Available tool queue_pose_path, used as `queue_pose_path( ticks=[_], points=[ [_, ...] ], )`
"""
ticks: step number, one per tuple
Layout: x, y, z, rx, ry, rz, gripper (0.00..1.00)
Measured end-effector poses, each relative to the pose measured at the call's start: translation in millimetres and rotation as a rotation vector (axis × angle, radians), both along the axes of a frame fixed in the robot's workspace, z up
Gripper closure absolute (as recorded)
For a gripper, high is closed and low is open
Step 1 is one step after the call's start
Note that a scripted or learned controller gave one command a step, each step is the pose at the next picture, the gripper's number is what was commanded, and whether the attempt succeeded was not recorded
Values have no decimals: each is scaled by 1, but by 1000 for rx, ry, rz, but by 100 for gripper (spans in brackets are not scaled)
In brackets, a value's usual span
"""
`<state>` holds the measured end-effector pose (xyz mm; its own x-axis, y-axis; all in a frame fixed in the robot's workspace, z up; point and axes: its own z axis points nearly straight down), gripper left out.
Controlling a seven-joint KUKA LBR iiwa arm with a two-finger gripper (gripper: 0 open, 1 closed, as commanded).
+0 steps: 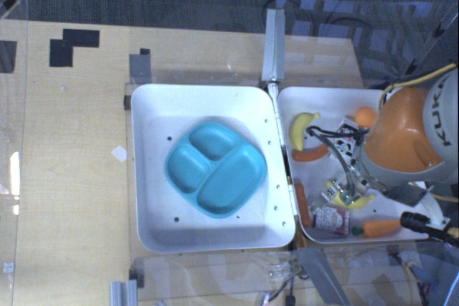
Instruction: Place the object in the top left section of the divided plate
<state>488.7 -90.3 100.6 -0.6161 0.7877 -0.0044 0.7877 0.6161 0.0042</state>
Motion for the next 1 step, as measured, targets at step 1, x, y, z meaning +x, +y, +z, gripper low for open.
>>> queue_pose_path(
  ticks=[1],
  points=[
    [3, 1, 11, 1, -8, 0, 100]
  ],
)
